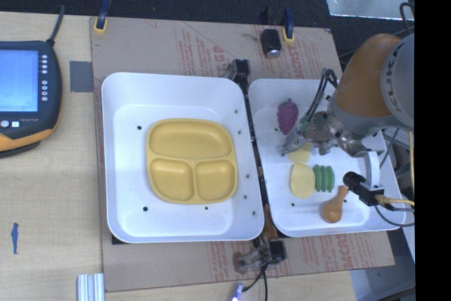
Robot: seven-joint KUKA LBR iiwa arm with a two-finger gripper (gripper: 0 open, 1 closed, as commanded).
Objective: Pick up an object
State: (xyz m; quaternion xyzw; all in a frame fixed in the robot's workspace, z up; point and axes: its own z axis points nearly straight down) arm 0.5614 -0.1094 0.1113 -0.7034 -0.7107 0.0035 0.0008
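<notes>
My tool (296,145), grip state unreadable, low over pale yellow flat piece (302,180): centre squarely, descend straight, avoid purple grape cluster (287,115).

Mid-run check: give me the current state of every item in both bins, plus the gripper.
Yellow divided plate: flat in the left bin, upright, nothing in its compartments.
Purple grapes: lying in the right bin, free of the gripper.
Yellow piece: lying flat, against the green piece.
Green ridged piece: lying flat.
Brown wooden piece: lying near the front wall.
Gripper: low over the right bin; finger state unclear.
</notes>
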